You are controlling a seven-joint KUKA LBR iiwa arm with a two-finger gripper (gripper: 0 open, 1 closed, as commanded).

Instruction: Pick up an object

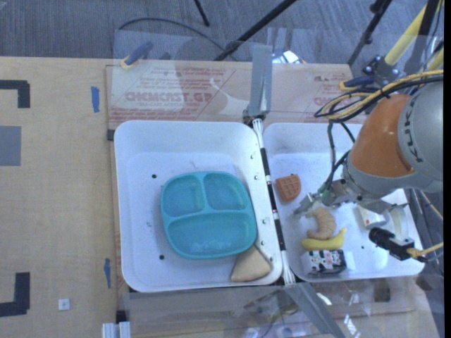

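The grey arm (416, 143) is reaching in from the right, its orange band sitting above the wrist, and it is bending down over the right bin (282, 138). The gripper (320, 199) is hovering low just above the croissant (323, 221); whether its fingers are spread or closed I cannot tell, since the wrist body is covering them (nothing is visibly lying between them).

Taking the croissant as landmark: the yellow banana (324, 241) is lying just below it, touching or nearly so. Below the banana a small dark box (325, 261) is resting against the bin's near wall; its label is too blurred to read. Up and to the left of the croissant a brown waffle (287, 187) is lying apart from it.

Far left of the croissant, in the left bin (134, 189), a teal divided plate (208, 214) is lying flat, with a tan wedge of bread (251, 267) at its lower right corner.

Behind the bins, a clear sheet (176, 94) is showing faint red lettering, printed reversed, illegible here.
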